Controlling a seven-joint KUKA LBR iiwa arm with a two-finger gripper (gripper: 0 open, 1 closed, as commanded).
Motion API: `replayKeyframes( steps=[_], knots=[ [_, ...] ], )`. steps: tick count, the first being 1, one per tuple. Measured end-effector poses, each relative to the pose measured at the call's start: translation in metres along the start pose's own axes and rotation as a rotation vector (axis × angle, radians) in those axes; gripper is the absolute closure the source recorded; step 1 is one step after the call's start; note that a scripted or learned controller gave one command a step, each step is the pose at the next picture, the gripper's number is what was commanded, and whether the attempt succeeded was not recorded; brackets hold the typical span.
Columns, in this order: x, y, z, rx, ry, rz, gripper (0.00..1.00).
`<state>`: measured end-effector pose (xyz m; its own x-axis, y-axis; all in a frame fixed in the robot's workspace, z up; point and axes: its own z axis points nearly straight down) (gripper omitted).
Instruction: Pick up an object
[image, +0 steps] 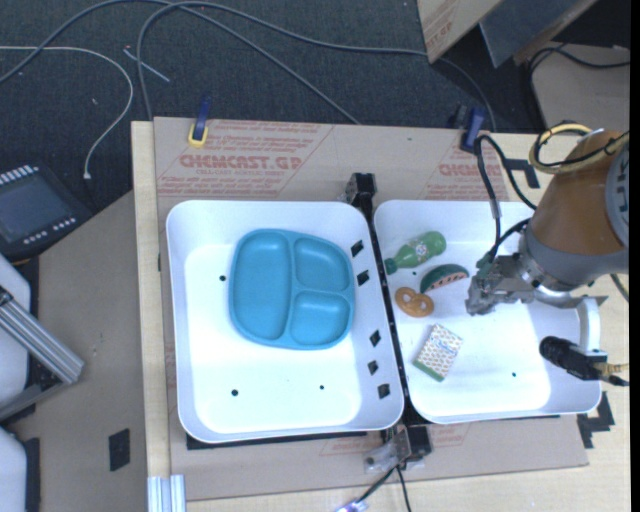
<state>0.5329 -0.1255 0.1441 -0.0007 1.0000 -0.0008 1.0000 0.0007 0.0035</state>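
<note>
Because four small things lie bunched in the right bin (560, 395), a descent could clip two at once or nudge one away. Largest first, the arm (578, 215) leans in from the right, wrist low; its gripper (483, 296) hangs just right of the watermelon slice (443, 277), holding nothing, and whether it is parted I cannot tell. Nearby lie the green bottle (415, 250), patterned packet (438, 351) and pretzel (412, 301).

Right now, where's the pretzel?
The pretzel lies in the right bin, near its left wall, just below the green bottle and left of the watermelon slice, above the patterned packet.
</note>
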Motion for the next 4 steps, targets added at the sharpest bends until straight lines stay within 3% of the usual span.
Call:
replayKeyframes(
  steps=[2, 3, 4],
  knots=[
    [-0.009, 0.007, -0.091, -0.003, -0.001, 0.0, 1.0],
    [0.044, 0.016, -0.099, 0.001, 0.002, -0.004, 1.0],
    [0.093, 0.032, -0.085, 0.003, 0.002, -0.004, 1.0]
  ],
)
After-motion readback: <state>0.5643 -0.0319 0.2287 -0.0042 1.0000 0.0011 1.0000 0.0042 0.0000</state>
